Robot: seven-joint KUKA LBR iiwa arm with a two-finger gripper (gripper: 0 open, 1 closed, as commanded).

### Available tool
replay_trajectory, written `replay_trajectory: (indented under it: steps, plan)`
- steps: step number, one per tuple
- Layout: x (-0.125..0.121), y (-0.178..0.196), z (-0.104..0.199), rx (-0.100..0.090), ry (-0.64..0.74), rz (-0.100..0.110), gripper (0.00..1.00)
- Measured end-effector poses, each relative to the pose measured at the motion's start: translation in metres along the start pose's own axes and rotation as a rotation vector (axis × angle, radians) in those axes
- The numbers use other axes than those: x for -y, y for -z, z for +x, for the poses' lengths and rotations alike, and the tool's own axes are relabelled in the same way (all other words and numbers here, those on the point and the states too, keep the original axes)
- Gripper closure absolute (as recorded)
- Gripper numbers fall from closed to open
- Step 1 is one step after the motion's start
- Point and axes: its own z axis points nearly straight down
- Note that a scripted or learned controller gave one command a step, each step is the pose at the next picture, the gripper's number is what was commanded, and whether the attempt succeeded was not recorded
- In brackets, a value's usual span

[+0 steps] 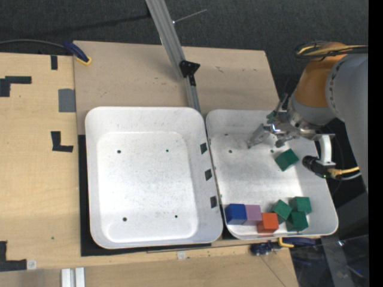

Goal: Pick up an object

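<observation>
near edge, right bin: a row of small blocks sits along the front wall of the right bin [239, 121] — a blue cube [236, 213], a lilac cube [253, 213] touching it, an orange cube [269, 221] just in front of the lilac one, then three green cubes [291, 213] bunched together at the bin's front right corner.
near edge, surface: a small dark blue clip [263, 249] lies on the wooden surface [36, 184] just beyond the bin's front rim.
middle of right bin: a lone green block [286, 159] lies tilted on the bin floor, well apart from the row at the front, just beside and below the gripper.
gripper: the gripper [267, 134] hangs over the far part of the right bin, reaching in from the right; its fingers [258, 137] point down and left toward the bin floor.
finger state: cannot tell whether they are spread or closed; no block is seen between them.
arm: the grey arm with its orange band [311, 88] stands at the right, above the bin's far right corner; a black and yellow cable [326, 171] loops beside it.
left bin: the left bin [96, 160] sits side by side with the right one, their rims touching, on a dark mat.
far side: a slanted metal rail [164, 23] crosses the back of the surface and ends at a black bracket [189, 69] near the gap between the bins.
far left: black tape marks [15, 84] and a grey patch [66, 99] on the wood; a blue and yellow clamp [79, 52] at the back edge.
</observation>
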Motion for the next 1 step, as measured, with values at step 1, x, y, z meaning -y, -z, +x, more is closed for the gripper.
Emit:
replay_trajectory:
  steps: [1]
  plan:
    - [0.0005,-0.0185,0.0012,0.001,0.0,-0.003,0.0]
